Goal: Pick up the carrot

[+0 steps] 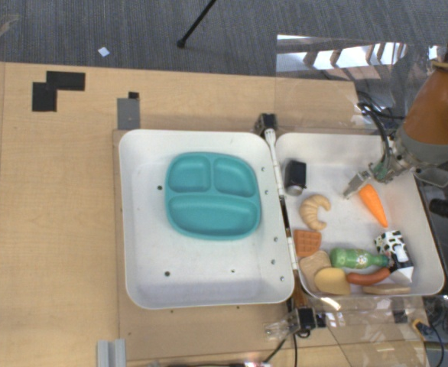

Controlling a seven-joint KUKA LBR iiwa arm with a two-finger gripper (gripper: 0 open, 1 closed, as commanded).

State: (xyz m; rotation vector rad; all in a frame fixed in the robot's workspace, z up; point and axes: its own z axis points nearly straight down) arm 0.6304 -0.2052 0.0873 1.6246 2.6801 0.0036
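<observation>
Camera view: gripper (371, 176) hovering with jaws spread, grasping nothing, just above carrot (373, 204) top end. Carrot lying loose in right bin (432, 260), right of croissant (314, 210). Judgement: jaws needing centring across carrot's narrow width before descending and closing.
</observation>
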